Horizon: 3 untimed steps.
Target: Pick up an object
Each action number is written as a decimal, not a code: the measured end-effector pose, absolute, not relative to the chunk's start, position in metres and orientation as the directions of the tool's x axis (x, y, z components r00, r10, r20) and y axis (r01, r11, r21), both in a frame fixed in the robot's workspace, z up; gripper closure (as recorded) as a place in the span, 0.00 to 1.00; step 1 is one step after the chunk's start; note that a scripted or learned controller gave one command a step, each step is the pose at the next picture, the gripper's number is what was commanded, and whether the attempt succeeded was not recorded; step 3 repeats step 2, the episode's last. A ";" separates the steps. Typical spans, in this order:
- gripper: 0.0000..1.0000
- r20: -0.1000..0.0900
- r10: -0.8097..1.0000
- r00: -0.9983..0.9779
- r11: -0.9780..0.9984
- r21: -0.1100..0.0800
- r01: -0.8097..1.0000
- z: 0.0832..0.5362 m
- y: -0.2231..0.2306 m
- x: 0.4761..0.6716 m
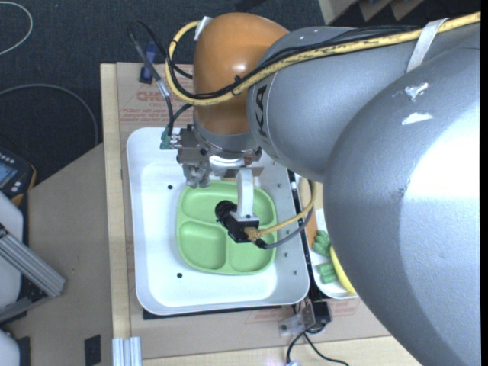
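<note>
A light green divided plate lies in the left white bin, filling most of its middle. My gripper hangs below the orange wrist band, right over the plate's far left rim. The wrist and the arm hide the plate's far edge. Nothing can be seen held under the gripper.
The right bin is mostly covered by the grey arm; small green pieces show at its left side. The bins rest on a cardboard-coloured board. Cables and dark floor lie to the left of the bench.
</note>
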State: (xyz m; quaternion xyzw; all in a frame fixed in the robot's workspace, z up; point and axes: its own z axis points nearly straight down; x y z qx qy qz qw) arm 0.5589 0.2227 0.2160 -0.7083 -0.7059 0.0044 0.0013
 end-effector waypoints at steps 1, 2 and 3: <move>1.00 0.001 1.000 -0.004 0.004 -0.006 1.000 0.253 0.226 0.475; 1.00 0.004 1.000 0.005 -0.006 0.019 1.000 0.390 0.178 0.531; 1.00 0.004 1.000 0.005 -0.006 0.019 1.000 0.390 0.178 0.531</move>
